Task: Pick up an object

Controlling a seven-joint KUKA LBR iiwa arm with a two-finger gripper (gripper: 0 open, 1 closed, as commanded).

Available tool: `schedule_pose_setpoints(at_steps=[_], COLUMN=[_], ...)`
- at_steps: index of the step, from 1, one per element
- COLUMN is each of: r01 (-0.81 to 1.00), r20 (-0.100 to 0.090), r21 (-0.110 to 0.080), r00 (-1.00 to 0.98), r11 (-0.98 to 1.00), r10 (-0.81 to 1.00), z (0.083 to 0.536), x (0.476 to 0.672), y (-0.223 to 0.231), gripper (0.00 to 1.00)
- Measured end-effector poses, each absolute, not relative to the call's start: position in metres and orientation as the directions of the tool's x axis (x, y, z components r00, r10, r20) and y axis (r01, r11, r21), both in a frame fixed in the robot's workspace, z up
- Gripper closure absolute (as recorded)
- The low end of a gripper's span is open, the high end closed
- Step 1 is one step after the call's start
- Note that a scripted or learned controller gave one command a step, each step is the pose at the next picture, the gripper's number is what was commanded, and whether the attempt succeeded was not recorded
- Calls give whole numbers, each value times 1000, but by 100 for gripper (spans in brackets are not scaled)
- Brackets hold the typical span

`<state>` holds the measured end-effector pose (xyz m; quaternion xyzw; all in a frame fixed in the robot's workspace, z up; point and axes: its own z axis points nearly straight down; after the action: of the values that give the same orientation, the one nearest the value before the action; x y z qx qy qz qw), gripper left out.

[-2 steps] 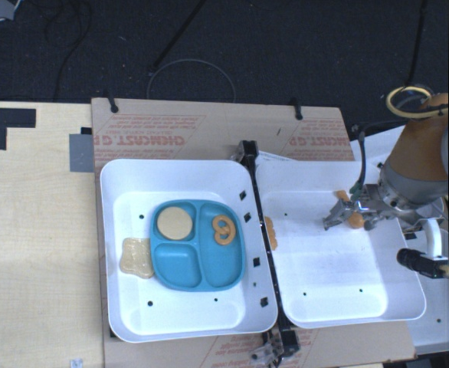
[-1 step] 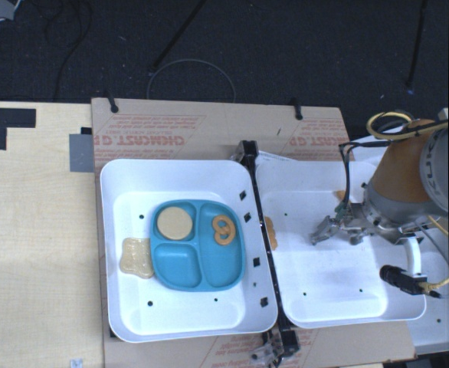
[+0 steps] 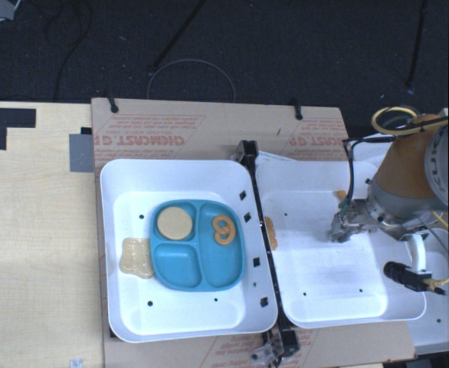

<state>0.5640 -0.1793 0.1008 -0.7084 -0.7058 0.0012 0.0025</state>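
smooth, faintly glossy white plastic in the left bin (image 3: 125, 205) and right bin (image 3: 324, 297). glossy blue plastic in the divided tray (image 3: 198, 271). matt, grainy surface on the round cracker (image 3: 174, 223). shiny baked glaze on the pretzel (image 3: 224, 230). matt brown printed cardboard (image 3: 209, 133) underneath. pale, matt wood-look worktop (image 3: 33, 251). dull grey metal at the pincer (image 3: 345, 227).
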Motion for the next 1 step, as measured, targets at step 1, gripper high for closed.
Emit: schedule_pose_setpoints(at_steps=[1], r01=[1000], r20=[-1], r21=[4], r00=[-1], r11=[1], r10=[1000], z=[161], x=[571], y=[-184], gripper=[100])
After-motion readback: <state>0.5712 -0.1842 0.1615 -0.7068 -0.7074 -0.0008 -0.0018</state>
